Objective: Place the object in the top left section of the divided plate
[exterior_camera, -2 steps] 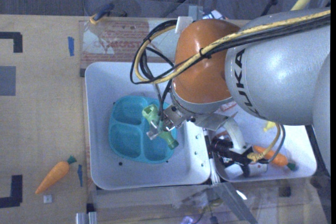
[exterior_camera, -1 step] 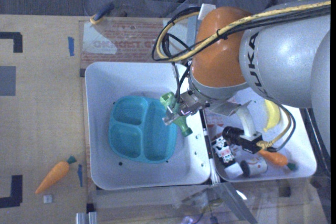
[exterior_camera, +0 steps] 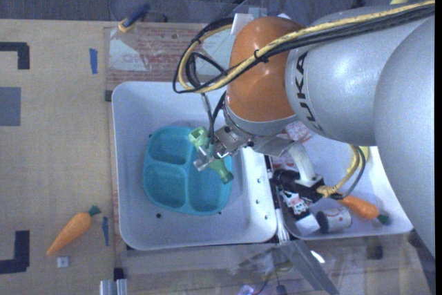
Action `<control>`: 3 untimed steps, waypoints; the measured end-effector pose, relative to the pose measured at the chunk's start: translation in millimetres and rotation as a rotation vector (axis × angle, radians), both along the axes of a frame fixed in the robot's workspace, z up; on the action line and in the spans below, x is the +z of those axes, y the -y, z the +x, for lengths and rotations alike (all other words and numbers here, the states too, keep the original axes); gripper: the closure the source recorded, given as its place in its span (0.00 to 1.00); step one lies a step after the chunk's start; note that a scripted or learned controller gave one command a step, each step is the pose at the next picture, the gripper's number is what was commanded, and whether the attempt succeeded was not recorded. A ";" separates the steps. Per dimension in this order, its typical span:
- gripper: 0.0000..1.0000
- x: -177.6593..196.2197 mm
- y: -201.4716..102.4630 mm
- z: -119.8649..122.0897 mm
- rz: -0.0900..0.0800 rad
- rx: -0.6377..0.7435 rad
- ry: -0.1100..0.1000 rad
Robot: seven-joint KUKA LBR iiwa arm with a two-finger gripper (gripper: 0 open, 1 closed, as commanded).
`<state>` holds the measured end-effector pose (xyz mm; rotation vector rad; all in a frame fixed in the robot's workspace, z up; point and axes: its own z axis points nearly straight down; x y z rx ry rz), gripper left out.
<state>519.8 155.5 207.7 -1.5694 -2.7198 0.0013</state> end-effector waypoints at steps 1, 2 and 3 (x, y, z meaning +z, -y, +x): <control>1.00 -38.2 61.6 21.3 0.000 0.001 0.001; 1.00 -10.8 21.8 -22.4 0.000 0.034 -0.001; 1.00 -25.2 -16.7 -38.2 0.000 0.099 0.000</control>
